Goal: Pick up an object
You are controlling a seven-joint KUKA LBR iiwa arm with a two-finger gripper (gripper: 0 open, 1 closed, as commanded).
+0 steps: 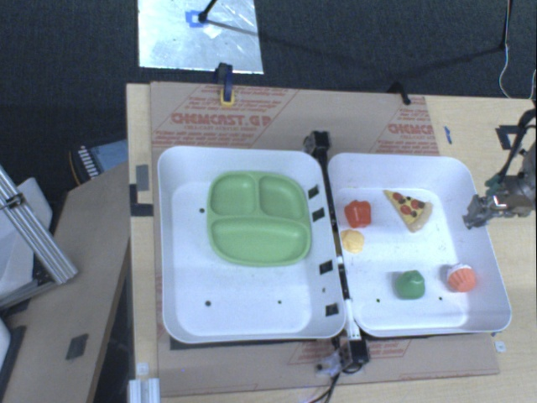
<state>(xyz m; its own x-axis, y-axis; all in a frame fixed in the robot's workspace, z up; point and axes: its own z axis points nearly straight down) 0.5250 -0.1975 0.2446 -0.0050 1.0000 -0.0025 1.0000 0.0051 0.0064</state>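
Note:
The right bin holds a red pepper, a pizza slice, a small yellow piece, a green rounded piece and an orange cupcake-like piece. My gripper hangs over the right rim of this bin, level with the pizza slice and well to its right. It is above and apart from the cupcake-like piece. Nothing shows in its grasp. The gripper is small and dark against the rim.
A green divided plate lies in the left bin. Black clips line the seam between the bins. A cardboard sheet lies under both. A shiny square plate sits on the dark floor at the back.

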